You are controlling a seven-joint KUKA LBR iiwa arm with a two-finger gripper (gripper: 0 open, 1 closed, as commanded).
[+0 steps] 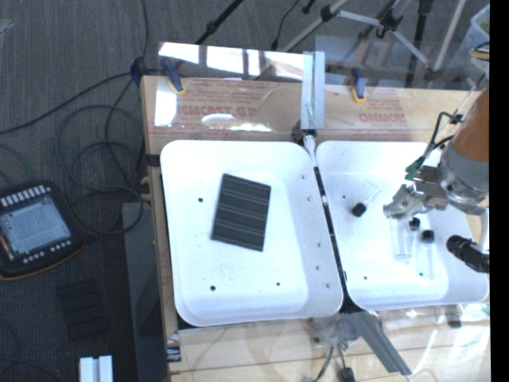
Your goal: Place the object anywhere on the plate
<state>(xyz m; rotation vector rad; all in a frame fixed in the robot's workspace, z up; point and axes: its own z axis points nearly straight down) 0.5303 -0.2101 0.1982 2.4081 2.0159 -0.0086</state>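
Dark grey carpet [71,62] strewn with black cables [87,146]; tripod legs [374,14] behind the wooden bench [238,102].

Dark ribbed rectangular plate [242,212] lies flat near middle of left bin [184,293], rotated slightly clockwise. Small black object [359,209], rounded, rests on floor of right bin [350,289], left part, well apart from plate.

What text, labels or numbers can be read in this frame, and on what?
Red print on the clear sheet behind the left bin: mirrored and blurred, unreadable.
Red print behind the right bin: likewise unreadable.
Screen of the handheld pendant on the floor: too small to read.
Nothing else legible.
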